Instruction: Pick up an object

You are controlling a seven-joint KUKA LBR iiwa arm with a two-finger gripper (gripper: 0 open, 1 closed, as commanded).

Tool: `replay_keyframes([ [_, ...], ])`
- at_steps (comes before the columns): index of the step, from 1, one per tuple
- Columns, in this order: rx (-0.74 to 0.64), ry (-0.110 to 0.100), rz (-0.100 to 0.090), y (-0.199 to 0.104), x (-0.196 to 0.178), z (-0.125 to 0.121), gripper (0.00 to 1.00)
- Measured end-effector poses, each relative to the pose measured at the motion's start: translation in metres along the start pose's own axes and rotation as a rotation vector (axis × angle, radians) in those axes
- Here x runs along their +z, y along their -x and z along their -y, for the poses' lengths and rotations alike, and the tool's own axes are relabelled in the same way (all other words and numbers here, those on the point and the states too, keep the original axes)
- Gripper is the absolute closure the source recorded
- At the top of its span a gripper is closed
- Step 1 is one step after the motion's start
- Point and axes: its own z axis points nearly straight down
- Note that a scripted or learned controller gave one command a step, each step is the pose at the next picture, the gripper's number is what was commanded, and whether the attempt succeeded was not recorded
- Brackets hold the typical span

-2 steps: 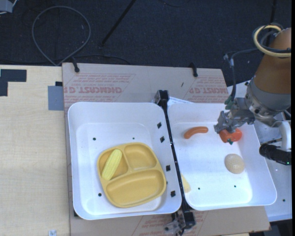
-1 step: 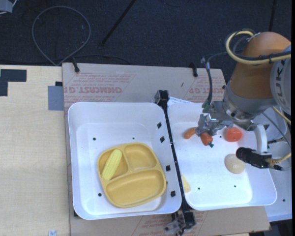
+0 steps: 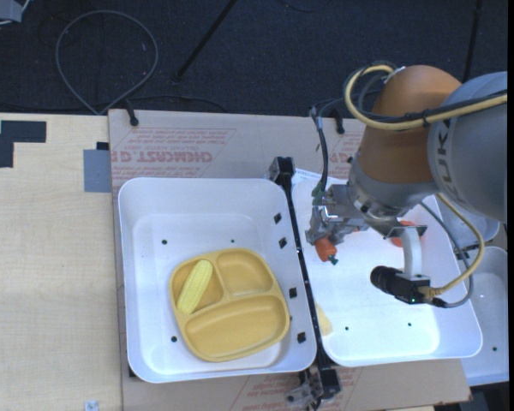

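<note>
Looming largest, the arm (image 3: 411,135) reaches into the right bin (image 3: 411,336), its gripper (image 3: 325,229) low by the bin's left wall with a small orange object (image 3: 325,249) at its tip; grip and object's axis I cannot tell. Corn (image 3: 194,285) lies diagonally in a yellow tray (image 3: 236,319) in the left bin (image 3: 154,221). Both bins sit on cardboard (image 3: 180,148) printed with mirrored red lettering, dark carpet (image 3: 240,41) behind.

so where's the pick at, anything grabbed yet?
Done: arm is down in the right bin. In hand: the claw sits right over a small orange object near the divider; a grasp can't be confirmed. Left: closing and lifting. The yellow tray with the corn lies untouched in the left bin.
</note>
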Motion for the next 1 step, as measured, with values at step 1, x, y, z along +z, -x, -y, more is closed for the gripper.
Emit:
replay_keyframes([
  [1, 0.0, 0.001, 0.001, -0.0609, 0.0032, -0.0021, 1.0],
])
